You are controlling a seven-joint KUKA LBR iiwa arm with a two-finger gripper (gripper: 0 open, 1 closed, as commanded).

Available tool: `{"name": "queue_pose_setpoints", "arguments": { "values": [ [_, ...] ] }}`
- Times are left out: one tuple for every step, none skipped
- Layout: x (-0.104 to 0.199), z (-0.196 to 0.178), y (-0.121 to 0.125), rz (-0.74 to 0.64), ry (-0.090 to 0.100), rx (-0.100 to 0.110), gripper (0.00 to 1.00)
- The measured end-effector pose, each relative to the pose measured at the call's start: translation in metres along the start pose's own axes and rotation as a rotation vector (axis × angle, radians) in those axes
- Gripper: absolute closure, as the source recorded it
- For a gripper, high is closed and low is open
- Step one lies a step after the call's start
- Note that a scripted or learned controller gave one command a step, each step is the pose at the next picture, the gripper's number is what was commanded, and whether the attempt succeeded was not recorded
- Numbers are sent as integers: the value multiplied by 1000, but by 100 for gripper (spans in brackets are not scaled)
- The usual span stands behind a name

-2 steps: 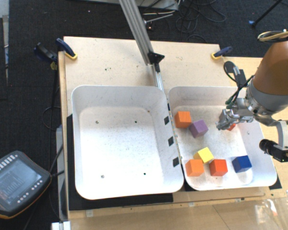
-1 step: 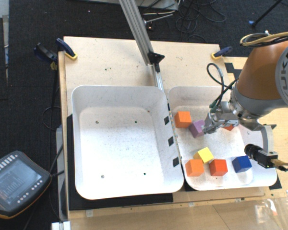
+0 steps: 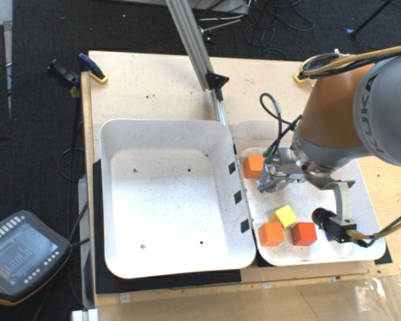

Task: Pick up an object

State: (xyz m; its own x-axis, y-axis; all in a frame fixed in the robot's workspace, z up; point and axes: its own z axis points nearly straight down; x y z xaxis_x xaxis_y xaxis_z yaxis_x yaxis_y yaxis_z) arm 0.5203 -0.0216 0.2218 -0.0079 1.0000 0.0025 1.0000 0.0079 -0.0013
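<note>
My arm (image 3: pixel 361 112) is a thick rounded barrel, grey at the upper shell with white KUKA lettering along its side, and a broad orange band wrapping the section above my wrist. Black cables loop out near the wrist (one curls up in a thin arc). My gripper (image 3: pixel 273 179) is a small cluster of silvery-grey metal parts beneath a dark collar.

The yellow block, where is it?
The yellow block lies in the right bin, toward its front. Just in front of it sit an orange block and a red block, and the gripper is just behind it.
</note>
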Motion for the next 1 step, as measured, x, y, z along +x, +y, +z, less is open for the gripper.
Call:
{"name": "queue_pose_setpoints", "arguments": {
  "values": [
    [52, -14, -14, -1, 0, -2, 100]
  ]
}}
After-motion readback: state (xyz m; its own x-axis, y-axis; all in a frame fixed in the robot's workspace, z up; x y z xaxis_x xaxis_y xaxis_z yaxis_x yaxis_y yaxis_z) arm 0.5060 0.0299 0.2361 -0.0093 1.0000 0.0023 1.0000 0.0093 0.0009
